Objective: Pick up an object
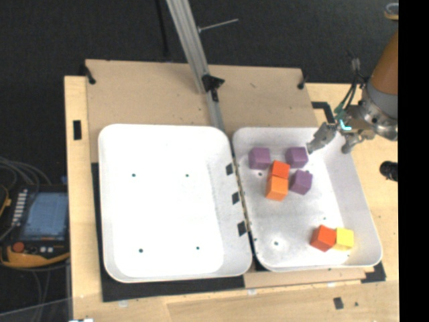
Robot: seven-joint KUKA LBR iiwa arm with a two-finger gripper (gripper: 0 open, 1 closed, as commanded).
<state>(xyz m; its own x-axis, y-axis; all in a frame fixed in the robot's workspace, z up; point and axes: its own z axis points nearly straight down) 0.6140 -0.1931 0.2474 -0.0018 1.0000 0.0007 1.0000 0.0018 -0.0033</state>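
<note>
The end effector (333, 139) hangs with fingers spread apart, gripping nothing, over the right bin's (358, 200) upper right edge. A purple cube (296, 157) sits near it.

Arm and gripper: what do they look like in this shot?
The arm shows an orange section above a grey metallic wrist. The gripper has two slim grey fingers. Thin dark and greenish cables run beside the wrist, with a small cyan-lit spot near the gripper base.

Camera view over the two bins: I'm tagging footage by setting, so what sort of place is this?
Probably a robotics lab test bench, not a home or shop. Two shallow white bins sit on a plywood bench, coloured blocks lie in the right one, and a handheld control pendant with cables rests at the left.
</note>
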